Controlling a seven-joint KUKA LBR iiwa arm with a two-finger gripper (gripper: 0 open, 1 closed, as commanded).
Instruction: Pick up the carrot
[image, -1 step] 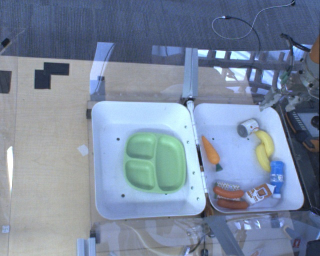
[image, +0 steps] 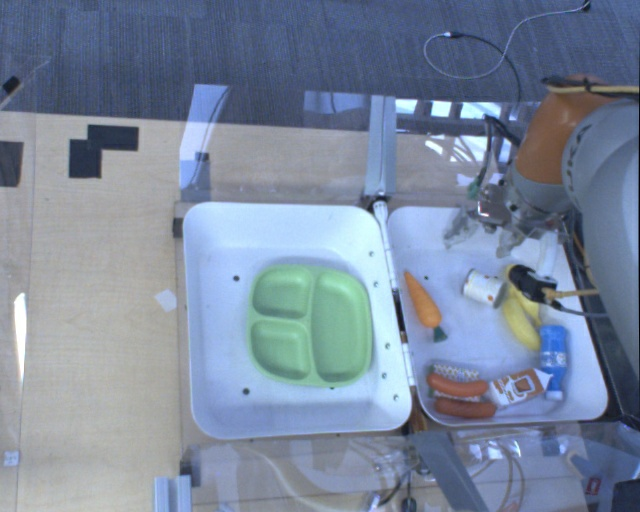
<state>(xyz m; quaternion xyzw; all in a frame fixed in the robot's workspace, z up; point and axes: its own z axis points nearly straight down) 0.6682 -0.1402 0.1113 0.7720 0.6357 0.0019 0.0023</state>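
Note:
The orange carrot (image: 423, 302) with a dark green stub lies at the left side of the right bin (image: 420, 235), close to the wall shared with the left bin and pointing toward the back. My gripper (image: 488, 232) hangs over the back of the right bin, behind and to the right of the carrot and well apart from it. Its fingers (image: 457, 230) are spread open with nothing between them.
Also in the right bin are a white cup (image: 482, 287), a banana (image: 520, 312), a blue bottle (image: 553, 356), two sausages (image: 460, 381) and a small carton (image: 520, 386). A green divided plate (image: 310, 325) sits in the left bin (image: 215, 300).

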